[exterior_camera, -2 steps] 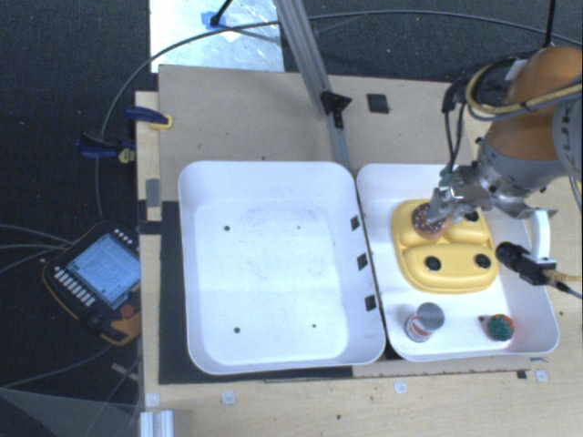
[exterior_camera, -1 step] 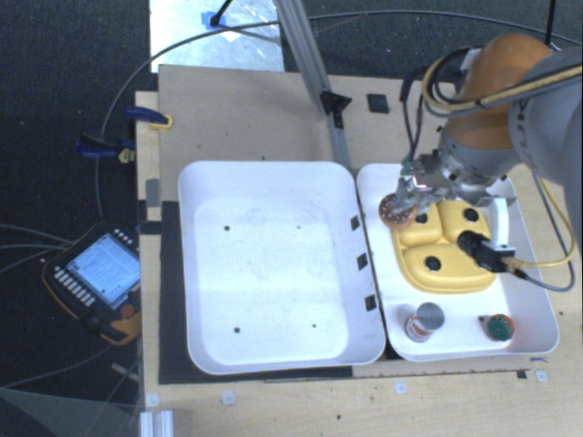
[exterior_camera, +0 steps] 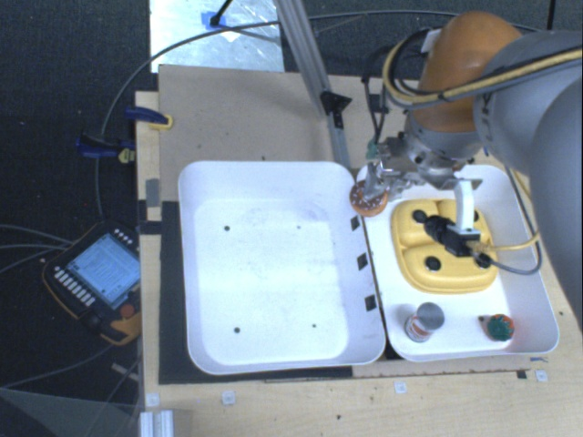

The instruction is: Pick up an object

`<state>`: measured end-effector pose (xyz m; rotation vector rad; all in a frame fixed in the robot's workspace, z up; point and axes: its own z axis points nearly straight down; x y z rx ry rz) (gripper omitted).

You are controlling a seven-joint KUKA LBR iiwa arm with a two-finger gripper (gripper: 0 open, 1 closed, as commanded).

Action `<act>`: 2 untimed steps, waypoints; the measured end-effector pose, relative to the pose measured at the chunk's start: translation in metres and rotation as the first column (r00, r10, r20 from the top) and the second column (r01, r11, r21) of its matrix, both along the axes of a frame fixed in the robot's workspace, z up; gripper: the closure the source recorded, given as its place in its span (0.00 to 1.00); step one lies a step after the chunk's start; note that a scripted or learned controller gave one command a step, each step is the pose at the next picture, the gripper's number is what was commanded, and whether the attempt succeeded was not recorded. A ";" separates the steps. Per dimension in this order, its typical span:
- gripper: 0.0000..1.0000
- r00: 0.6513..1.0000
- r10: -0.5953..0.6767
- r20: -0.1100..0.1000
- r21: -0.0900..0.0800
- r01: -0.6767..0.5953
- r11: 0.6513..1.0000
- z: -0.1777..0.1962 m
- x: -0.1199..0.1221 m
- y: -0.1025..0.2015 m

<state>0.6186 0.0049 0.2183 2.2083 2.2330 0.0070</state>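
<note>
Nearest me, along the right bin's (exterior_camera: 547, 335) front edge, sit a small grey-capped jar (exterior_camera: 424, 320) and a green-and-orange ball (exterior_camera: 497, 327). Behind them lies a yellow moulded piece (exterior_camera: 437, 253) with black holes. From my seat, the gripper (exterior_camera: 375, 182) hangs over the bins' shared rim, pinching a small round brownish object (exterior_camera: 369, 199) (speckled, disc-like) between its fingers.

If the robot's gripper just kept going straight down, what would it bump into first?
Probably the small brown round object by the right bin's left rim. The gripper hangs just above it, though depth is hard to judge from this slanted view.
</note>
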 end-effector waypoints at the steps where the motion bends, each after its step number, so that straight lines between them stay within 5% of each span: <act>1: 1.00 1.000 -0.001 -0.001 0.000 0.001 1.000 -0.006 0.016 0.049; 2: 1.00 1.000 -0.001 0.001 0.001 0.001 1.000 -0.002 0.044 0.098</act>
